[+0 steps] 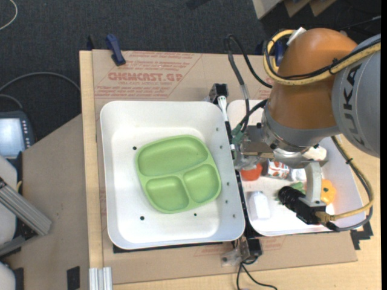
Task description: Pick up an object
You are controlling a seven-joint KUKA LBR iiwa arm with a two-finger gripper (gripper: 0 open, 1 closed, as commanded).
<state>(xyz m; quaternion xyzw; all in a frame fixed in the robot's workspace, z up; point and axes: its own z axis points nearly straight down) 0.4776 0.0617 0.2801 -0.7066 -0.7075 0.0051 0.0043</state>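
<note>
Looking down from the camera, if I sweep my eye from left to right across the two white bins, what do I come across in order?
Left bin → green divided plate → right bin → small orange-red object → small white block → yellow object. The arm hangs over the right bin and hides part of it.

I see bright, even overhead light. Soft shadow under green tray (pixel 177 173) inside left bin (pixel 115 162). Mild glare on orange band (pixel 305 71). Arm slightly soft; bench sharp.
</note>
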